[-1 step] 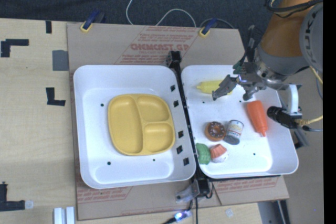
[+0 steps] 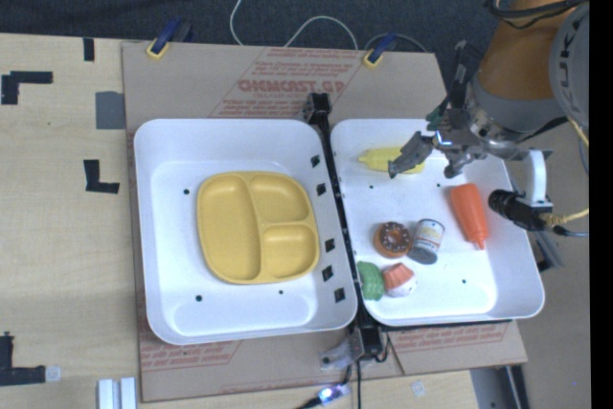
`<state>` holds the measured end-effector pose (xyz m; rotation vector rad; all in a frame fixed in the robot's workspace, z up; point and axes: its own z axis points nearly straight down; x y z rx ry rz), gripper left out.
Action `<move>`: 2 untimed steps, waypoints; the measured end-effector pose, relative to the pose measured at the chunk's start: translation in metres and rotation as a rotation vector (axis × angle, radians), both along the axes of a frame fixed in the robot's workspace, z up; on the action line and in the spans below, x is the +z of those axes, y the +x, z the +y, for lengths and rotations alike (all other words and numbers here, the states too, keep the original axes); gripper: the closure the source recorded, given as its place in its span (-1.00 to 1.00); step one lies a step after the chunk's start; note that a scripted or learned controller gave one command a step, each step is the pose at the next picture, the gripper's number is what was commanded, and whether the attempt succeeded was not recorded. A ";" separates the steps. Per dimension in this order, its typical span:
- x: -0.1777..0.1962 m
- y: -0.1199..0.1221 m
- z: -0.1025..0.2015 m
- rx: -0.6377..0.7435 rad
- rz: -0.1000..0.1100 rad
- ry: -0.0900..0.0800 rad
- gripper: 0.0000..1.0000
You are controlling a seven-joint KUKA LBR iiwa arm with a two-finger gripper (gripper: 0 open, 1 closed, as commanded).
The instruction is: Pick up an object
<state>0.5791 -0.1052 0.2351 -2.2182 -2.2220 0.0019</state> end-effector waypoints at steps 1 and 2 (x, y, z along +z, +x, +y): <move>-0.050 -0.007 0.008 -0.001 0.005 0.000 -1.00; -0.096 -0.014 0.007 -0.001 0.004 -0.001 -1.00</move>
